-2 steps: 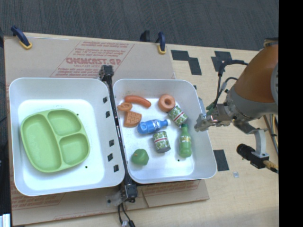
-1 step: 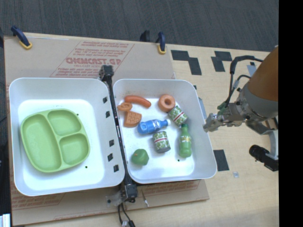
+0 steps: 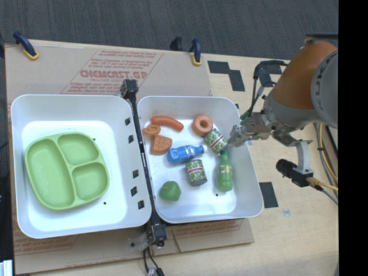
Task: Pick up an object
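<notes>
Cardboard-covered bench (image 3: 190, 73) carries two white bins; gripper (image 3: 234, 140) hovers at right bin (image 3: 248, 180) near a green bottle (image 3: 224, 171); finger state unclear.

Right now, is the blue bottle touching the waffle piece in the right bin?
Touching. The camera view shows the blue bottle with its left end against the right edge of the orange waffle piece, no white bin floor visible between them.

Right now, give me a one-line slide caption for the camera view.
Grey arm's tool above the right white bin of toy foods; green divided plate in left bin.
</notes>
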Available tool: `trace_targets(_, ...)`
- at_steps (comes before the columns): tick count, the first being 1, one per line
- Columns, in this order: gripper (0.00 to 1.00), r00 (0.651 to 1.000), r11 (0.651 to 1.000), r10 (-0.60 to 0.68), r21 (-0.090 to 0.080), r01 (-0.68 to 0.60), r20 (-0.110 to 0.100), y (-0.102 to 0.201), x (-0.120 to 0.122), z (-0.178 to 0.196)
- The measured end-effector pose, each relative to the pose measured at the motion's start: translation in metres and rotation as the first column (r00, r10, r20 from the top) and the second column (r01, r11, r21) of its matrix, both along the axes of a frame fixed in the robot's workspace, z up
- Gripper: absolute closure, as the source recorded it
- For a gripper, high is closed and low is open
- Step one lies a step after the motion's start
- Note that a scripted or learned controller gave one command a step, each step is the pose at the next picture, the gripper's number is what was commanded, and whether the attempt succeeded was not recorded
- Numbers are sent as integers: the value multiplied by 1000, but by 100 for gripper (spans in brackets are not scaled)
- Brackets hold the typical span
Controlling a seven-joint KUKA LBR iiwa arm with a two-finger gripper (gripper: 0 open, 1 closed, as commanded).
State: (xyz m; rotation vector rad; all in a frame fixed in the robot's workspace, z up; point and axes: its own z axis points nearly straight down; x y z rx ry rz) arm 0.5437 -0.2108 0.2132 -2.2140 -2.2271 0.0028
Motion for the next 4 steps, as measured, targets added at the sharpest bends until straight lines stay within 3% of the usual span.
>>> trace_targets(1, 0, 1000, 1000, 0, 0, 0, 1, 0, 0, 0)
trace_targets(4, 0, 1000, 1000, 0, 0, 0, 1, 0, 0, 0)
